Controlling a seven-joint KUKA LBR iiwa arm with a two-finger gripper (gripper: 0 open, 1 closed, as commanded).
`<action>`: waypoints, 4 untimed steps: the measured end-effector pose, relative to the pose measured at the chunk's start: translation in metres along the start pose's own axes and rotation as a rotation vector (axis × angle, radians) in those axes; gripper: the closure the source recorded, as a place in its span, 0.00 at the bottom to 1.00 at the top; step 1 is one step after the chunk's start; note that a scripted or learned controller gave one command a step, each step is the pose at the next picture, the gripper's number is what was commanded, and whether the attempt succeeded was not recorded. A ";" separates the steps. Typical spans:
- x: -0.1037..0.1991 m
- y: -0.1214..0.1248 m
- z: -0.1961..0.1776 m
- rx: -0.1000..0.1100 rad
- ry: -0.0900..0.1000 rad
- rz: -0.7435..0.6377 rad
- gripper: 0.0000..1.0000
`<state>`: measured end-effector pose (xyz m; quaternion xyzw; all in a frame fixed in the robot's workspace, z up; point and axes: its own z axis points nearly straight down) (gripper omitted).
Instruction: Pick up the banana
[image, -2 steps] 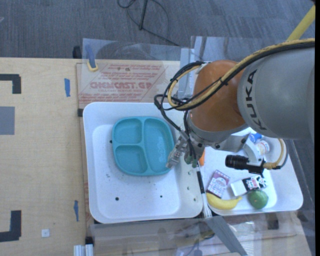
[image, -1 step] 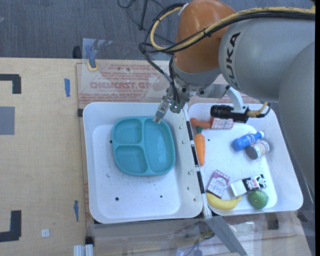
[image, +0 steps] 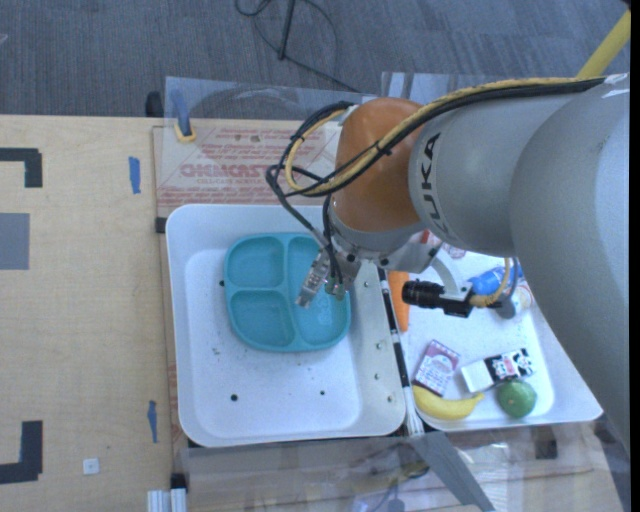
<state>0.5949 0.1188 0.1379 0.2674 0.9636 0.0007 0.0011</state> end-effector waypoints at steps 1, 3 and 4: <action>0.000 0.000 0.000 -0.001 -0.001 0.000 0.00; 0.028 -0.018 0.042 -0.018 -0.022 -0.344 0.00; 0.014 0.053 0.041 -0.007 -0.021 -0.549 0.00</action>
